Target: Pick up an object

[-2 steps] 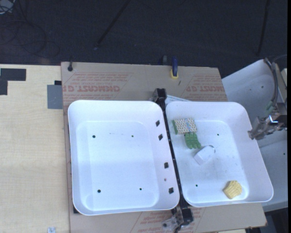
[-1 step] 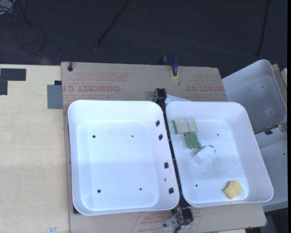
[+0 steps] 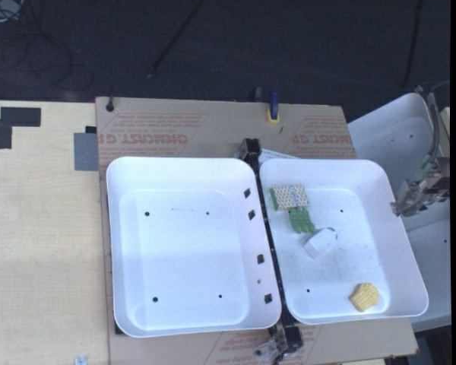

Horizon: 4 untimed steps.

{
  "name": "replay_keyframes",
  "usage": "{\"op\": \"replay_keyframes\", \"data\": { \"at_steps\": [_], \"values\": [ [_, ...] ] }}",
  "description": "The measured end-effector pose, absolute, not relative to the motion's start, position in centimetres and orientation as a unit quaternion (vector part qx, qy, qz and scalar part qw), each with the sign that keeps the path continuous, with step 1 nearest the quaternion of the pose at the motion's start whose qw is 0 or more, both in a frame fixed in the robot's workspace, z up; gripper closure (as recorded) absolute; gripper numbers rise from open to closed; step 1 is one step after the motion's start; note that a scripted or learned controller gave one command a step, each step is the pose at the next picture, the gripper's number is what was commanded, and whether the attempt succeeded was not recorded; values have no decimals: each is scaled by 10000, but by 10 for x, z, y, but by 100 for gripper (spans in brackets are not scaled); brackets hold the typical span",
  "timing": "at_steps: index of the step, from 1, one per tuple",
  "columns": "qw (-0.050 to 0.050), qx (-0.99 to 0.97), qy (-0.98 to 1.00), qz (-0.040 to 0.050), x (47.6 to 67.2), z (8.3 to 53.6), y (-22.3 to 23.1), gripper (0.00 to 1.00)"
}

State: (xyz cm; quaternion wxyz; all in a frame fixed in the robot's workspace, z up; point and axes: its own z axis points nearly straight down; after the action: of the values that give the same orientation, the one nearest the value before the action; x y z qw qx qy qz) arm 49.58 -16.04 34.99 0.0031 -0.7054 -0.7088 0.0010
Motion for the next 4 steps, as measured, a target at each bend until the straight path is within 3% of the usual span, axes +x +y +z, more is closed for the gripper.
{"op": "replay_keyframes", "data": {
  "at_steps": [1,2,3,4],
  "values": [
    [-28,-7082,-7060,1,495,406,-216,100],
    [40,-7053,-7089,14,501,343,-159,100],
    [-30,-7083,-7059,-3,475,418,-208,100],
    [44,-7058,-7084,20,509,323,-171,100]
  ]
}}
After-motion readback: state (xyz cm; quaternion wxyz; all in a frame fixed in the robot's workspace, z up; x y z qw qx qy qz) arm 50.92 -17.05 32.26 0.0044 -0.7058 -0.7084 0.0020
